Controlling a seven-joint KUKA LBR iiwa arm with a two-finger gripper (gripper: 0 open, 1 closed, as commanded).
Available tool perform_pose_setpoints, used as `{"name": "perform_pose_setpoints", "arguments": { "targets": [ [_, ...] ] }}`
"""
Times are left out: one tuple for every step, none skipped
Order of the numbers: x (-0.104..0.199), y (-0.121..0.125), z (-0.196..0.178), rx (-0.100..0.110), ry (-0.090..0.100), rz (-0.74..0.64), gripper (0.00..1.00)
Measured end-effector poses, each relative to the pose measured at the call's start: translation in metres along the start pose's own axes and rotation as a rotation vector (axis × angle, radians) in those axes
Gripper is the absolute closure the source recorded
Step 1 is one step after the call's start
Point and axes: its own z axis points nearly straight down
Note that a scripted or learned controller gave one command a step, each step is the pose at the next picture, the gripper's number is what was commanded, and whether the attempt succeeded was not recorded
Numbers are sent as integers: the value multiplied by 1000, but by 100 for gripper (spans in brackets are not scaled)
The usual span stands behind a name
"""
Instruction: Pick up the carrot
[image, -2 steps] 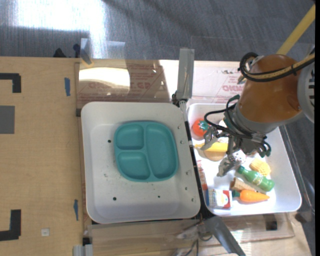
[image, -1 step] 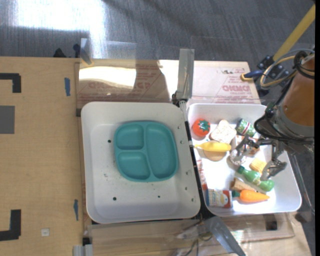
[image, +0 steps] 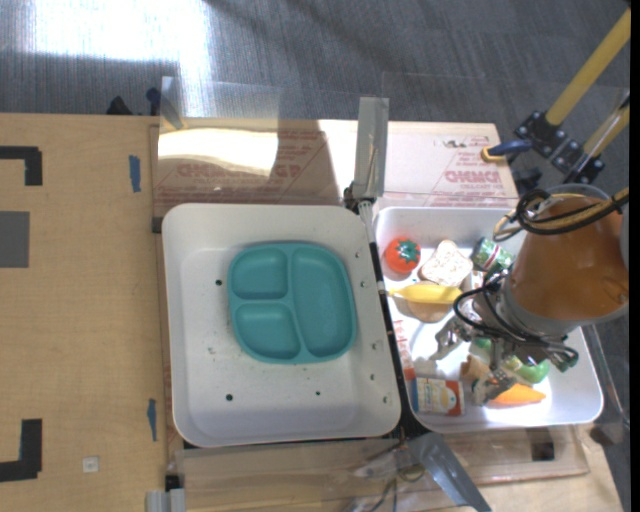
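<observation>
1. Because it looks like a small moulded toy, the carrot should be light, stiff and rather slick; I would grip it across its thicker middle.
2. It lies flat at the near edge of the right bin, beside a small carton.
3. Its long axis runs left to right, orange tip toward the right, green top apparently to the far side.
4. Whether the gripper above it is parted or closed, I cannot tell.

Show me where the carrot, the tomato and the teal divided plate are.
carrot (image: 520, 397), camera view, on its orange body.
tomato (image: 402, 255), camera view, on its red middle.
teal divided plate (image: 293, 301), camera view, on its central ridge.
</observation>
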Motion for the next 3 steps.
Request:
{"name": "perform_pose_setpoints", "arguments": {
  "targets": [
    [-82,-3,-92,2,-6,160,0],
    [-166,-36,-130,1,-5,-337,0],
    [-148,44,-86,-9,3,-497,0]
  ]
}}
